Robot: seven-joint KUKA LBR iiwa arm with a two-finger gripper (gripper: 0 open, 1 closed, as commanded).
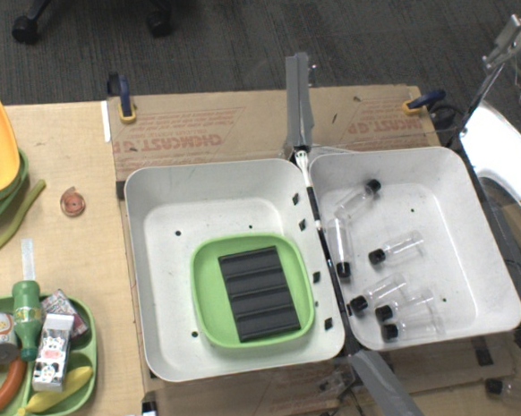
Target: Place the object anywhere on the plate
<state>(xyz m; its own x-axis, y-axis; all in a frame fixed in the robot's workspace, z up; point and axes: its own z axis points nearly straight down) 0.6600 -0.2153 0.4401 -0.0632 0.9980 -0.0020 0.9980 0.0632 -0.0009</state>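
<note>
Camera view shows two white bins side by side: the left bin (156, 256) carries a green plate (208, 287) with a dark ribbed block (258, 292) lying on its middle, and the right bin (464, 231) holds the loose objects, several clear plastic tubes with black caps. One tube (357, 199) lies near the bin's far left corner, another (340, 246) runs along its left wall, one (397, 250) sits at the middle, and three (399, 313) cluster by the near edge. The gripper's state cannot be told, since nothing of it is visible over the bins.

These tubes look light, stiff and slick, and being round they will likely roll or squirt out of a pinch. Closing across the barrel, near the cap end, seems safest. The middle tube lies well apart from the walls, so it offers the cleanest approach; the wall-side one looks awkward.
</note>
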